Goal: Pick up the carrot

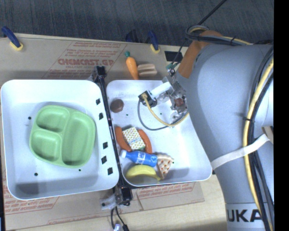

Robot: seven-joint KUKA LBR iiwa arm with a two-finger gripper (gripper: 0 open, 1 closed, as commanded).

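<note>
Carrot (pixel 131 67) lies on the table just beyond the right bin's (pixel 197 143) far rim, beside a tan block (pixel 147 70). My tool (pixel 176 102) hovers inside that bin (grip state: cannot tell). Approach step; next I must clear the rim.

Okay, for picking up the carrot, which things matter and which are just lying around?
Matter:
carrot, on the cardboard beyond the right bin
hand

Lying around:
green divided plate in the left bin
banana
blue bottle
brown ball
wooden block
</note>
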